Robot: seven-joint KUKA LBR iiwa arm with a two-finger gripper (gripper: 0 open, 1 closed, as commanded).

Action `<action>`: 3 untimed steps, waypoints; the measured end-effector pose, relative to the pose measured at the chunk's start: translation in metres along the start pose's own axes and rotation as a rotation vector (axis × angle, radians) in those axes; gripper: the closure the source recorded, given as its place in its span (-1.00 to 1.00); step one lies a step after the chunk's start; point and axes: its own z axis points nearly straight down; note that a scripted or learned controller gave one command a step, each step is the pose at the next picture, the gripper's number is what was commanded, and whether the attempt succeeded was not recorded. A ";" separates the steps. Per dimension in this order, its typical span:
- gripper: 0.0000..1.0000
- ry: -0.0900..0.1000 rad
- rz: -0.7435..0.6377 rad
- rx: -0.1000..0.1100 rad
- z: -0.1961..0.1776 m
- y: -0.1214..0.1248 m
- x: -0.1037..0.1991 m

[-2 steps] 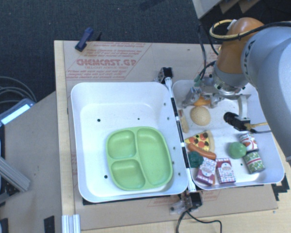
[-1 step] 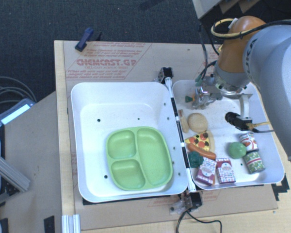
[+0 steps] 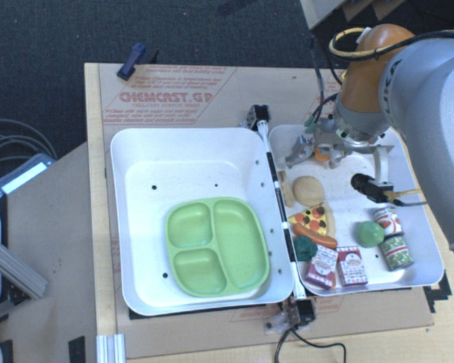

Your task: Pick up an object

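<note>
My gripper (image 3: pixel 318 148) hangs over the right bin (image 3: pixel 424 267), grip unreadable. Left of that bin, a green tray (image 3: pixel 216 244); beyond, dark carpet (image 3: pixel 76 13).

I see the divided tray (image 3: pixel 214 246) lying in the left bin (image 3: pixel 136 153). Right of it, in the right bin (image 3: pixel 424 267), sit the bun (image 3: pixel 309 190), pizza slice (image 3: pixel 315 221), two cartons (image 3: pixel 337 267) and cans (image 3: pixel 392 240).

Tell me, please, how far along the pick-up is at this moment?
Nothing looks lifted: the pizza slice, bread roll and green ball lie in the right bin. The pincer sits low over that bin's far end, apart from them. Grasping and raising an object remain.
</note>
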 end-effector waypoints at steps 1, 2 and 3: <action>-1.00 -0.001 0.001 -0.006 -0.001 0.001 -0.016; -1.00 -0.005 -0.001 -0.024 -0.001 -0.027 -0.065; -1.00 -0.001 0.001 -0.005 0.009 0.001 -0.020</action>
